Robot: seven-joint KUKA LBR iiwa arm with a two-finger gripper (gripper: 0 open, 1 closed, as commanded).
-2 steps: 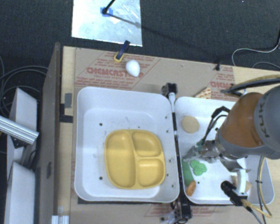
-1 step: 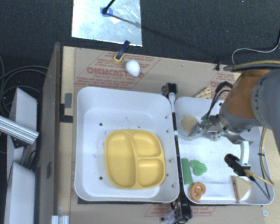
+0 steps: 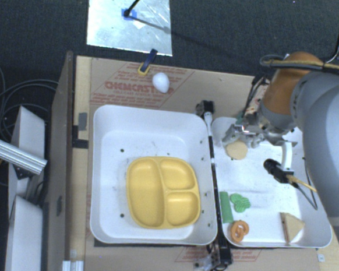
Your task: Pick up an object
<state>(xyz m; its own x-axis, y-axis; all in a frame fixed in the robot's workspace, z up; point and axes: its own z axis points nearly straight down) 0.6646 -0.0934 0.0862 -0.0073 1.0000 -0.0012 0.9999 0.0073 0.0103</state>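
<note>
The robot's gripper point(image 3: 243, 138) hangs low over the far left corner of the right bin point(image 3: 258, 190), just above a pale round piece point(image 3: 236, 150), the likeliest target for the pick-up. From this angle one cannot tell how far open the gripper is, or whether it has hold of anything.

The risks appear plain. The pale round piece lies close to the bin's wall and to the divider between the bins, so a descent slightly off line could catch the rim or push the piece into the corner instead of closing on it. Its low, rounded shape (it looks like a small biscuit) may also let it slip free on the lift.

The count: two bins on the bench point(image 3: 179, 80). The left bin point(image 3: 106, 156) holds one yellow plate point(image 3: 164, 192) with three compartments. The right bin holds five things: the pale round piece, one green leafy piece point(image 3: 240, 203), one green strip point(image 3: 224, 207) just beside it, one orange pretzel-shaped ring point(image 3: 239, 230) and one tan wedge point(image 3: 291, 227). Beyond the bins lie one white egg-shaped thing point(image 3: 160, 81) and one blue-and-yellow item point(image 3: 147, 62).
</note>
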